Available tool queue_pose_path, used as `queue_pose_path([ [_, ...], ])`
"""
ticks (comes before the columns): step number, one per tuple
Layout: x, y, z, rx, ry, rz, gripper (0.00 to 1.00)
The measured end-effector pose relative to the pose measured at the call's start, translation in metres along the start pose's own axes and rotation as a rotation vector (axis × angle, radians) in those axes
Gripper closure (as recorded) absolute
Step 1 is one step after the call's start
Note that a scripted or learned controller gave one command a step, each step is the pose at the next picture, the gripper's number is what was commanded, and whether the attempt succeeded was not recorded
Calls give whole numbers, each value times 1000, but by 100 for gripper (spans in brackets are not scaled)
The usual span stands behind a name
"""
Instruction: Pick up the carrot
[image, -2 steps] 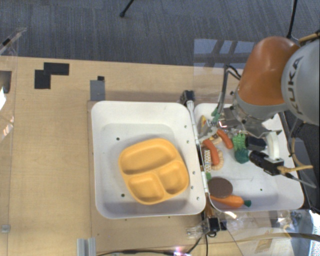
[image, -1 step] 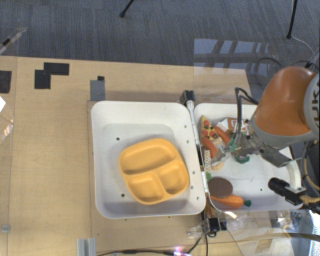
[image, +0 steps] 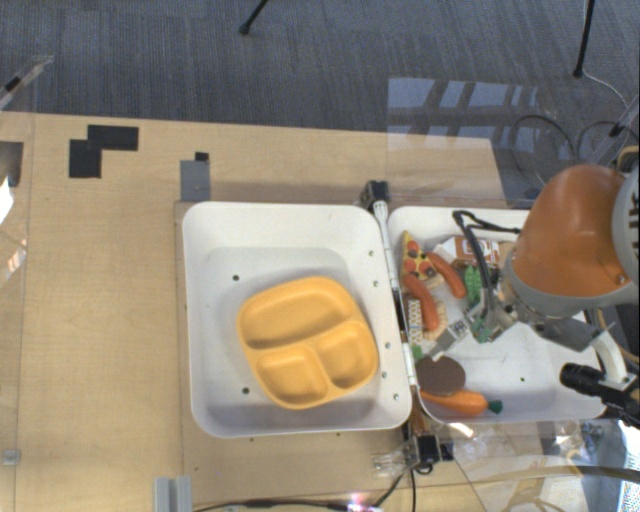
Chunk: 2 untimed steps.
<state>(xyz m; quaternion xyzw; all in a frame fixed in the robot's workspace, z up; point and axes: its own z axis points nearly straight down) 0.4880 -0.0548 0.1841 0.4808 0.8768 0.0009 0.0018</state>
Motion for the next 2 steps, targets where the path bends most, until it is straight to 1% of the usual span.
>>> queue_pose_path([
  [1, -32, -21, 53, 2, 0, 4, 0],
  [2, -34, -12, 90, -21, -13, 5, 0],
])
